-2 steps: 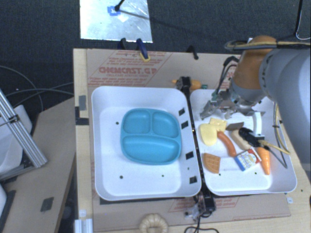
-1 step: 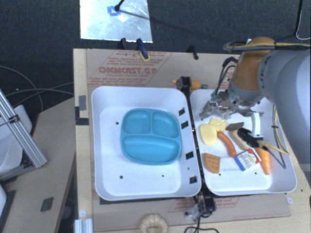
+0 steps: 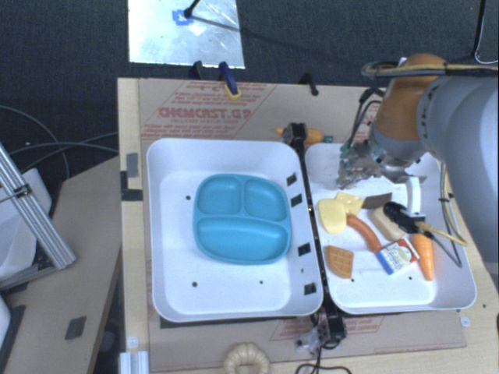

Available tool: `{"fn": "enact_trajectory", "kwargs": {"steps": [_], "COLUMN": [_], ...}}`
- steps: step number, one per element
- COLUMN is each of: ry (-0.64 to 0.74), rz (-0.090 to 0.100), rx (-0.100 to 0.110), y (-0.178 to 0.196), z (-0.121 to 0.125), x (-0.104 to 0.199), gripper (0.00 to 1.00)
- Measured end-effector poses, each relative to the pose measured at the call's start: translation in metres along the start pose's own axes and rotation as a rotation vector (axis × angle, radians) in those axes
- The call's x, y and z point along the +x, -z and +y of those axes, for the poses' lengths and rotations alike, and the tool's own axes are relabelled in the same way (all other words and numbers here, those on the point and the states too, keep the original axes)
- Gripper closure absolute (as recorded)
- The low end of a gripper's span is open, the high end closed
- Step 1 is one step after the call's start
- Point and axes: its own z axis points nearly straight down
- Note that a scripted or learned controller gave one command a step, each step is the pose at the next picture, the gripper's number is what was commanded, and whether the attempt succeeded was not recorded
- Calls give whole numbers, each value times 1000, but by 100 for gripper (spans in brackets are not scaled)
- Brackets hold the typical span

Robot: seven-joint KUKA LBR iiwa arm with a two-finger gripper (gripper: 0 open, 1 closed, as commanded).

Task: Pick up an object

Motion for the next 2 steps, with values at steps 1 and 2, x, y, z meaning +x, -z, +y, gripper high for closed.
{"fn": "enact_trajectory", "kwargs": {"steps": [1, 2], "ry": [-2, 0], "rz": [0, 0], "rx": [0, -1], "y": [45, 108], "z": [-4, -2], "x": [2, 7], "gripper": [100, 100]}}
